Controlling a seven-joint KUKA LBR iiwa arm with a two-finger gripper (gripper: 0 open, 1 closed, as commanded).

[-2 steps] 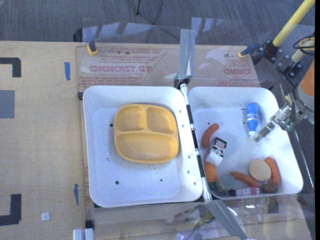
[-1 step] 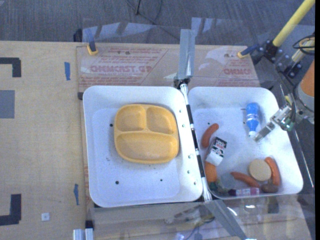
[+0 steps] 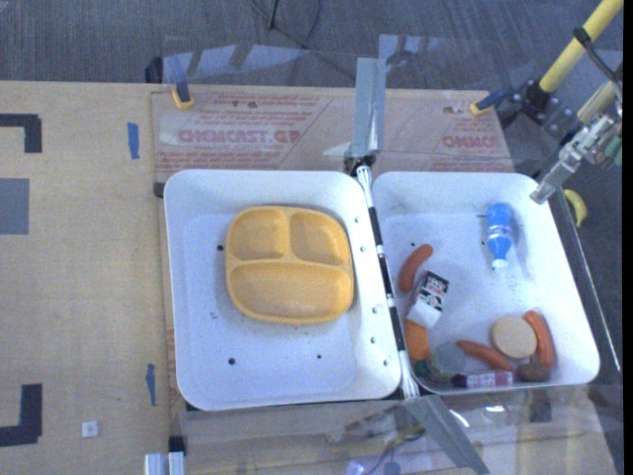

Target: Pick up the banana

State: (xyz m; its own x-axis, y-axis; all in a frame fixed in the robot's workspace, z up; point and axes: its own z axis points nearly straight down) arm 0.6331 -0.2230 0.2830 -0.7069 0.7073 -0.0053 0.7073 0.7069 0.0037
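Banana: one, partly visible as a small yellow piece just outside the right bin's right-hand rim, near its far corner. My gripper hangs over that same corner. The banana lies just beside its tip, to the right and slightly nearer the camera, and I see no contact. I cannot tell whether my gripper is open or closed.

Count inside the right bin: one blue bottle, one small black-and-white carton, one round tan disc, four orange-red sausage-like pieces.

Left of the right bin: one left bin, holding one yellow divided plate.
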